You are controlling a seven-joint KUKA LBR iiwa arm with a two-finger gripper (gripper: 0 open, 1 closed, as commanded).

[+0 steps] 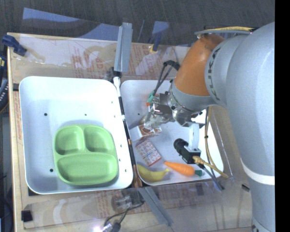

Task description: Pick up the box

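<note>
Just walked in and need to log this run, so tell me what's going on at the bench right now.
The arm reaches from the right into the right bin, its gripper low over that bin, just above the box. The box lies flat on the bin floor, with a banana and a carrot near the front edge. The left bin holds a green tray.

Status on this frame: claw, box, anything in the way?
Claw low in right bin, finger state unclear. Box flat on bin floor just below claw, not lifted. Banana and carrot close beside box.
</note>
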